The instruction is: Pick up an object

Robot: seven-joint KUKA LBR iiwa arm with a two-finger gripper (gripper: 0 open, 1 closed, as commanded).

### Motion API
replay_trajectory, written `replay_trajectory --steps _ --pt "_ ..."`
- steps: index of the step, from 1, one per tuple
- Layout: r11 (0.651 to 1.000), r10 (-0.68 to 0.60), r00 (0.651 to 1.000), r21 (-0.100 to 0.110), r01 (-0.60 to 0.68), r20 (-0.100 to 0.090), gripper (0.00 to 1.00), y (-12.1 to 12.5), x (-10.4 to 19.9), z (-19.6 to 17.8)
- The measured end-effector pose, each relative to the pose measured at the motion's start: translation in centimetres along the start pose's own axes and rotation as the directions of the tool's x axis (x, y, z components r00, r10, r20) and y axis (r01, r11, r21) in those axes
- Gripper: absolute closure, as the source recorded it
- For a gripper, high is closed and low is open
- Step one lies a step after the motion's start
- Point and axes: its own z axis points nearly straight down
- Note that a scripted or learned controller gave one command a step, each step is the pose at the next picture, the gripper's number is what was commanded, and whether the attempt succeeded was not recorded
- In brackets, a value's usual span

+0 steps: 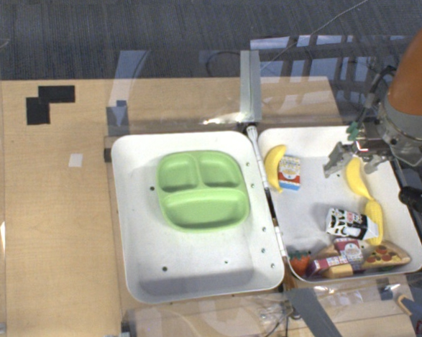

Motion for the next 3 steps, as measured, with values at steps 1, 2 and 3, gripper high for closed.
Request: replay_trajectory --steps 1,2,3 --pt "1.000 0.000 1.000 0.000 0.000 0.000 0.00 0.0 0.0 0.0" --pt "0.998 -0.062 0.998 0.000 0.062 0.000 0.00 4.5 1.1 6.6" --pt "0.976 -0.217 0.976 -0.020 0.218 0.008 0.00 6.8 -0.5 15.7"
